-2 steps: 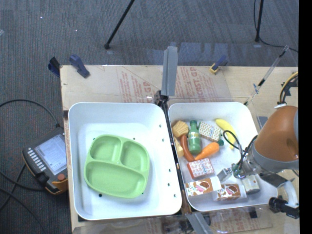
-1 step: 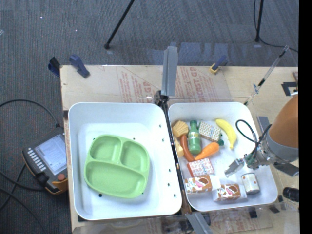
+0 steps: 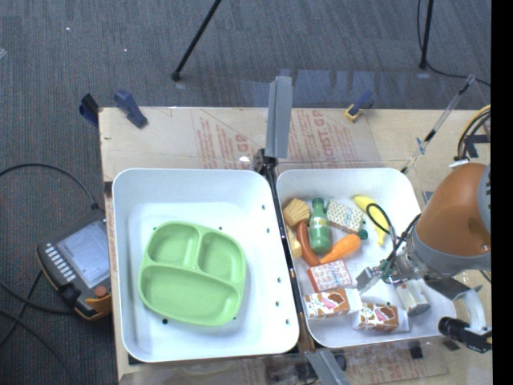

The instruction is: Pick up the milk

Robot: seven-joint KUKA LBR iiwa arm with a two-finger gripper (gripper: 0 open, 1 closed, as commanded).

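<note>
Nearest the camera, along the front wall of the right bin (image 3: 405,184), two small cartons lie on their sides: a milk carton (image 3: 331,302) with a pink-and-white print, and just right of it a second carton (image 3: 378,318) with brown markings. Behind the milk carton, touching or nearly touching it, sits a flat red-and-white box (image 3: 330,275).

My end effector (image 3: 386,274) hangs over the right part of this bin, just right of the red-and-white box and above the brown-marked carton. Its tips are dark and tangled with cabling from this angle, so I cannot tell how far apart they stand, and I see nothing gripped between them. The milk carton lies apart from it, down and to the left.

Further back in the bin, a carrot (image 3: 341,249) lies at a slant beside an upright green bottle (image 3: 320,224). A waffle-like piece (image 3: 296,212) rests left of the bottle, a checked packet (image 3: 344,214) to its right, and a banana (image 3: 369,210) near the far right wall.

On the same surface (image 3: 200,139), the left bin (image 3: 128,215) holds a green divided plate (image 3: 193,272), lying flat in the middle.
</note>
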